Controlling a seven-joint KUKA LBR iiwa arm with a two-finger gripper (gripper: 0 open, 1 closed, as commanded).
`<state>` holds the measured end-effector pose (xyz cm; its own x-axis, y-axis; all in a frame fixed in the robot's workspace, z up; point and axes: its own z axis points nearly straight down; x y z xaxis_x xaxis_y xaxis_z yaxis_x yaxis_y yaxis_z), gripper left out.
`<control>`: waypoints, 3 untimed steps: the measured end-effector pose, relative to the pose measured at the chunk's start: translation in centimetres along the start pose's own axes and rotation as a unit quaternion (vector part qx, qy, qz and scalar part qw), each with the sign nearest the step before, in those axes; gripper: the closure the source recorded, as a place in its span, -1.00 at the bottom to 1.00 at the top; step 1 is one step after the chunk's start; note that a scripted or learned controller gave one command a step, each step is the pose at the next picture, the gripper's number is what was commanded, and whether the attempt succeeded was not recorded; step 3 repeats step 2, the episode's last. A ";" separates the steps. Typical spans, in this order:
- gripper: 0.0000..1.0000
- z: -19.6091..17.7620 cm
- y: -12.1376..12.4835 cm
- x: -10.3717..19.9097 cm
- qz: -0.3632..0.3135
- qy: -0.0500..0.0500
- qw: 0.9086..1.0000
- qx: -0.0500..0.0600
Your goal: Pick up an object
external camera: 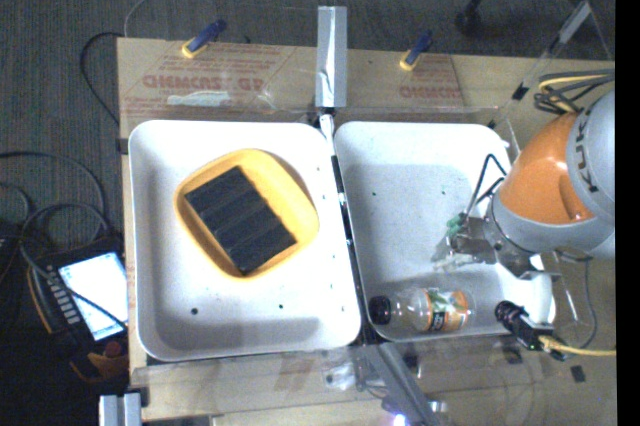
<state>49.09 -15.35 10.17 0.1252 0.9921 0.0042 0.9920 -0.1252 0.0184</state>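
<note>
Since the claw [462, 244] hangs just above the bottle [425, 309], its grip state untellable, a pick seems intended.

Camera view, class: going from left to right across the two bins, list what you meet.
Yellow dish → bottle → hand → orange band

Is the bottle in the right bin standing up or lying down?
Lying down: the bottle rests on its side along the near wall, dark cap pointing left.

Yellow bowl [248, 212], white bins [160, 244]
</note>
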 end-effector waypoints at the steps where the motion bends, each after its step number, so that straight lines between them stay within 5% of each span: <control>1: -1.00 0.0 0.0 0.0 0.000 0.000 1.000 0.000; 2: -1.00 0.9 -0.3 0.6 -0.096 -0.006 0.995 0.000; 3: -1.00 0.9 -0.3 0.6 -0.096 -0.006 0.995 0.000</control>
